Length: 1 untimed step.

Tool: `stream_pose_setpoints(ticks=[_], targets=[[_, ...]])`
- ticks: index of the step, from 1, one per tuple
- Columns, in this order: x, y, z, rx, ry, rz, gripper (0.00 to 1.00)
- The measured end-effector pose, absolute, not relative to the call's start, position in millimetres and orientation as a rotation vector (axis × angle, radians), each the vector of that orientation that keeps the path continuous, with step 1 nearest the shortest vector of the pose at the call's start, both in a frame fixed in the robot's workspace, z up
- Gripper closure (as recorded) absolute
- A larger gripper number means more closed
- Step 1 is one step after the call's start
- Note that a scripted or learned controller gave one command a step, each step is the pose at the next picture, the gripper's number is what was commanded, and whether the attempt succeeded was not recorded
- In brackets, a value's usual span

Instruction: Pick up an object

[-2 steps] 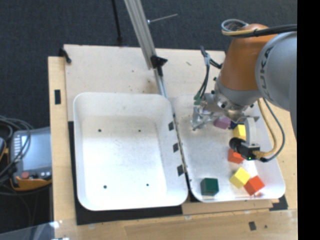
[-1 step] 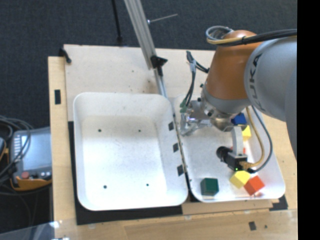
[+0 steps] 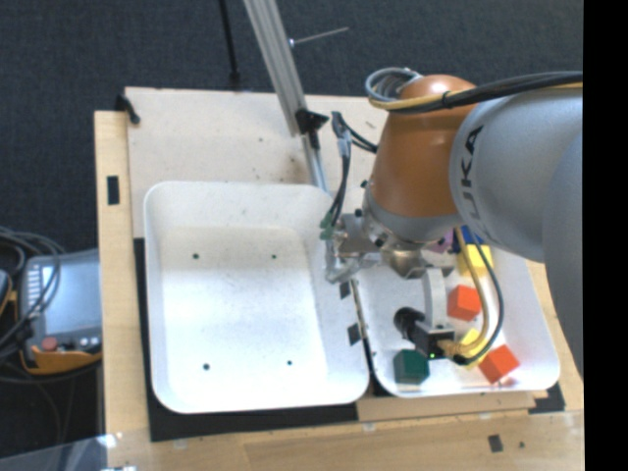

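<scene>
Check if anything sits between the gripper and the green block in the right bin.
Nothing visible does. The green block lies uncovered by the right bin's near rim, with an orange block apart beside it.

On my feed I can see three small blocks in the right-hand bin (image 3: 531, 330). A dark green cube (image 3: 411, 366) sits near the front rim. An orange block (image 3: 499, 362) lies to its right, turned at an angle. A second orange block (image 3: 464, 303) sits further back between them.
</scene>
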<state>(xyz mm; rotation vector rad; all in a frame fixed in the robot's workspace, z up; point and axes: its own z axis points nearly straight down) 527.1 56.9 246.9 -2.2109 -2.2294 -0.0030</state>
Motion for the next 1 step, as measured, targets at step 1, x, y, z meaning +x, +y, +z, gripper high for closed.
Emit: stream_pose_setpoints(ticks=[1], targets=[[516.7, 98.9, 244.8, -2.211, -2.229, 0.000, 1.00]])
